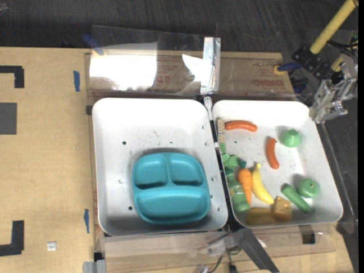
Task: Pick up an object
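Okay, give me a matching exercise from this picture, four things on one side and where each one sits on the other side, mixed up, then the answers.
Things:
1. teal divided plate
2. banana
3. end effector
4. horizontal sausage

Places:
A. near the back left corner of the right bin
B. above the right bin's back right corner
C. lying in the left bin
D. toward the front of the right bin, beside the carrot

Pairs: 1-C, 2-D, 3-B, 4-A

Tan cardboard bench top (40, 169), dark floor (170, 4) beyond, glare on clear plastic sheet (148, 67)
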`<state>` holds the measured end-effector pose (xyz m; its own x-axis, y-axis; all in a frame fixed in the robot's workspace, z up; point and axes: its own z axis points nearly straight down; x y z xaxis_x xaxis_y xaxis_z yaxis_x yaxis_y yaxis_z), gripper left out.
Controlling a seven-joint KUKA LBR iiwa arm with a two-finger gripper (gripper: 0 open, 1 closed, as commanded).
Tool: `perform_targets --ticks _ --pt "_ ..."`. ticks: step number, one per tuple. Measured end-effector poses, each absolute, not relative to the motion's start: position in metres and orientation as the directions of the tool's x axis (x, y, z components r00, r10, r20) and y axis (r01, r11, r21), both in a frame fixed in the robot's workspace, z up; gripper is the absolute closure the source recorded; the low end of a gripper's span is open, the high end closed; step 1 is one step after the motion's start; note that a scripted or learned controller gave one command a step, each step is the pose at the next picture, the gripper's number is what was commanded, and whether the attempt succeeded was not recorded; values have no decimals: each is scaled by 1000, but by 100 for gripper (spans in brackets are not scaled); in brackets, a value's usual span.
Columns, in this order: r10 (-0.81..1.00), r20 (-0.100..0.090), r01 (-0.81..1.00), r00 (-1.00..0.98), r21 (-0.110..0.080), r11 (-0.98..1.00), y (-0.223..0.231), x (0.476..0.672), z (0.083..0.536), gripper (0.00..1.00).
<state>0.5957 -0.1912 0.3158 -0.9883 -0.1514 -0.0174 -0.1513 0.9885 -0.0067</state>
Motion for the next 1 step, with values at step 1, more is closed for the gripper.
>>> perform_targets --ticks 1 --pt "-155 -8 -155 -988 1 988 -159 626 289 100"
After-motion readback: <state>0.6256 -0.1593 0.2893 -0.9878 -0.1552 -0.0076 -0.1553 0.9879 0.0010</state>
